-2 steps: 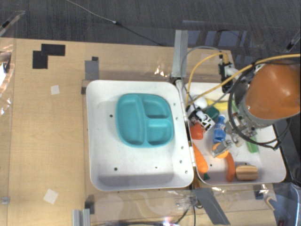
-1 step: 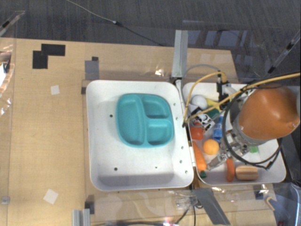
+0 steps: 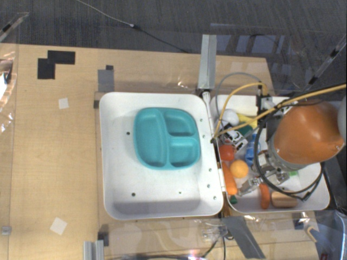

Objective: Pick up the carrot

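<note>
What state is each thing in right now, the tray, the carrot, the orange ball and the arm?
Teal tray: upright, lying flat in the left bin.
Carrot: lying by the right bin's left wall, not held.
Orange ball: resting beside the carrot.
Arm: over the right bin.

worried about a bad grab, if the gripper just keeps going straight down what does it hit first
Probably the carrot along the right bin's left wall: the gripper points down beside it. Depth is unclear, so it might hit the bin floor instead.
</note>
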Robot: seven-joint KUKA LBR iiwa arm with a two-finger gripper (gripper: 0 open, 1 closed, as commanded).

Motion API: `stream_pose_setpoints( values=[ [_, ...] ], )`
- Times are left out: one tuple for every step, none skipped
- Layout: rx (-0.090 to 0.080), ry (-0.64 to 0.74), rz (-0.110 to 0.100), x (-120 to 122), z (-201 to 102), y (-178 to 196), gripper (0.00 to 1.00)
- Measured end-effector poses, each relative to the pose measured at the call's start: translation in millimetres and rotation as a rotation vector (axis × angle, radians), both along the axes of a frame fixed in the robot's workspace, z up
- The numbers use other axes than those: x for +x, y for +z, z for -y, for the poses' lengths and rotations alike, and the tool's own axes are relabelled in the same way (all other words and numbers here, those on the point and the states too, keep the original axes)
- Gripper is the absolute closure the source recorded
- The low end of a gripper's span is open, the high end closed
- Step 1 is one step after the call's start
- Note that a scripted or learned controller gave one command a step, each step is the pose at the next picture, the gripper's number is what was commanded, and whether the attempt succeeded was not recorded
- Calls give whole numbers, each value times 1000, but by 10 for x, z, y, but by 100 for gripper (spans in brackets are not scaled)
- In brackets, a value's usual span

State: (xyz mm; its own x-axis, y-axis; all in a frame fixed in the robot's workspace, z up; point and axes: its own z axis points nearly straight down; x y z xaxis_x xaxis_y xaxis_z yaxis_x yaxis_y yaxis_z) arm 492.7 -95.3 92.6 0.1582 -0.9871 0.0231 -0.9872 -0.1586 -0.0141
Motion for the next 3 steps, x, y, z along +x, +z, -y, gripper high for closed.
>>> stream_pose_setpoints(
  values=[
    [19, 173, -10, -32, -59, 234, 0],
    [10, 663, -12, -24, -144, -34, 0],
    [15, 446, -10, 79, -116, -33, 0]
  ],
)
